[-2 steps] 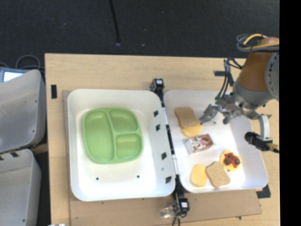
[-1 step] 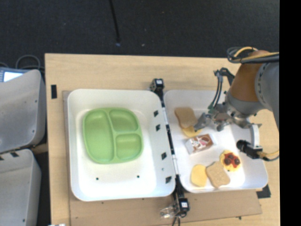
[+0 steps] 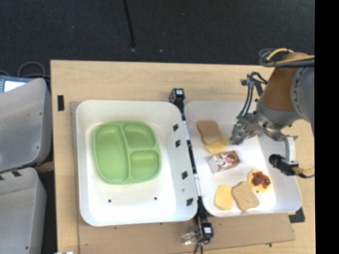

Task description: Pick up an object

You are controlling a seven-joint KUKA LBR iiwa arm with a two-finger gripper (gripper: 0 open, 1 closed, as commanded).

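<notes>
The gripper (image 3: 237, 135) is being held low in the upper middle part of the right bin (image 3: 283, 202), at the right of the frame. Whether it is open or closed cannot be told, because the tip is small and dark in this view. It is being seen just beside the right edge of a tan bread slice (image 3: 207, 129), which is lying partly over a yellow piece (image 3: 217, 145); if they are touching cannot be told. Nothing is being seen inside the gripper.

Just below, near the middle of the bin, a small wrapped packet (image 3: 224, 161) is lying. Lower, toward the bottom of the frame, a yellow round piece (image 3: 223, 197) and a brown slice (image 3: 246, 196) are lying side by side and touching, and a small yellow item with a red top (image 3: 259, 180) is placed just at their upper right.

The arm (image 3: 280, 94) is being extended from the right edge, its orange band seen above the wrist.

In the left bin (image 3: 85, 194), at the center left of the frame, a green divided plate (image 3: 127, 152) is lying flat. Both bins are resting on a wooden bench (image 3: 116, 81).
</notes>
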